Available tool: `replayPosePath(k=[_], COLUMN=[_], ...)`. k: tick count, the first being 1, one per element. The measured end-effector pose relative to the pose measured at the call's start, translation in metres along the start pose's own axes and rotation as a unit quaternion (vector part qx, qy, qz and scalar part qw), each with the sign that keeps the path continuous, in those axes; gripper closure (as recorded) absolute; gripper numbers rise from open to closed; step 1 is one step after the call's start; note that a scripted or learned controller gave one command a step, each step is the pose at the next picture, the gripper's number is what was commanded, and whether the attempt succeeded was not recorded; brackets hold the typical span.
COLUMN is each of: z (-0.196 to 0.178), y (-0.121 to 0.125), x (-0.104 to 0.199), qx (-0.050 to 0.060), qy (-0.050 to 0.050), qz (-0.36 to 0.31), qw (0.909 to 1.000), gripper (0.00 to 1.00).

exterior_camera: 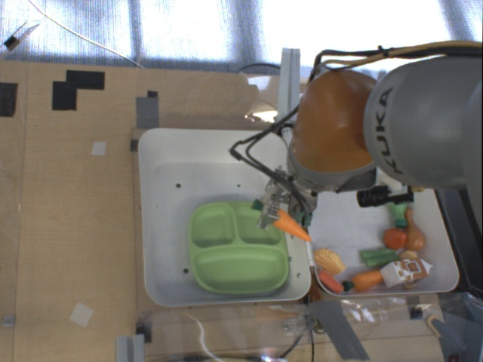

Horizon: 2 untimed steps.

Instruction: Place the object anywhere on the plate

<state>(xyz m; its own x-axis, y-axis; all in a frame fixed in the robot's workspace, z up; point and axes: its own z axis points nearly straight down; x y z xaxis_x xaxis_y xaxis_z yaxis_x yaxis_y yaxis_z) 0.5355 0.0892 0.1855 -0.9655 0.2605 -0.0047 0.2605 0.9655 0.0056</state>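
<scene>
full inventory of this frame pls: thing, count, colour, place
bins: 2, white, side by side on the bench
plate: 1, green, three compartments, in the left bin
toy carrot: 1, orange, over the plate's right rim, at the gripper
toy foods: a handful, mostly orange, red and green, along the right bin's near and right sides
toy carton: 1, white and brown, right bin near corner
arm: 1, grey with orange band, over the bins from the right
gripper: 1, at the carrot; jaws unclear
</scene>
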Motion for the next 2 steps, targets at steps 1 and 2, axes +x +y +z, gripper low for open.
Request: replayPosePath(k=[1, 2], z=[-0.0324, -0.0323], y=[0.0769, 0.0759], x=[0.0584, 0.0578], qx=[-0.001, 0.000], qy=[-0.002, -0.002], qz=[-0.211, -0.210], qw=[0.9776, 0.9778], gripper=[1.00, 0.00])
